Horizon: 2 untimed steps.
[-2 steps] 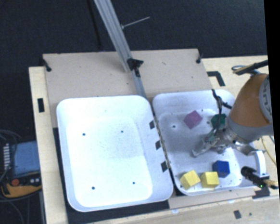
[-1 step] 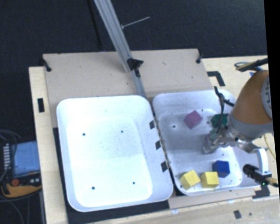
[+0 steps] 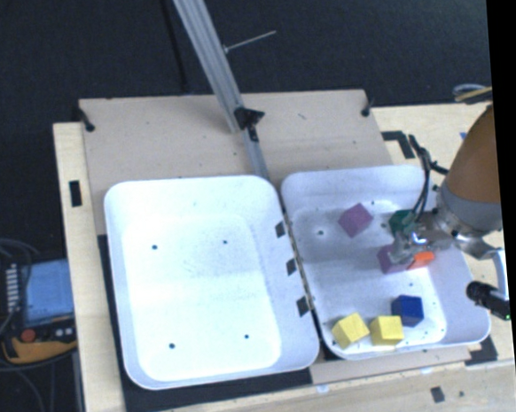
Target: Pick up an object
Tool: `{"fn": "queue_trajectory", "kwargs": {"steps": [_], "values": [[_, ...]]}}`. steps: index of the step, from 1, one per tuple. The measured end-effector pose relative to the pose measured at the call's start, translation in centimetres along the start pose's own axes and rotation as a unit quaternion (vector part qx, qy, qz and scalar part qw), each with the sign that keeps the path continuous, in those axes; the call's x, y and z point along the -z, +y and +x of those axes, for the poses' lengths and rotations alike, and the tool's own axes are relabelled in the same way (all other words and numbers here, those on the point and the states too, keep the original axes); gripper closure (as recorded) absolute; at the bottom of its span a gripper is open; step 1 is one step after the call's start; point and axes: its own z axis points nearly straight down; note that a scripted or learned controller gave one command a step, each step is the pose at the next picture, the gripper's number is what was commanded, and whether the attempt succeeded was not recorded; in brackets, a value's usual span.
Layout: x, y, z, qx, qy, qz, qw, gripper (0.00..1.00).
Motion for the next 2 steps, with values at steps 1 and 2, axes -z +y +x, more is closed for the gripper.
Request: {"fn": "queue_trajectory", "kwargs": {"steps": [1, 2], "values": [[5.1, -0.4, -1.0, -0.001, 0.0, 0.0, 1.0, 1.0], [10.4, -1.2, -1.5, 0.0, 0.0, 0.0, 1.0, 1.0]]}}
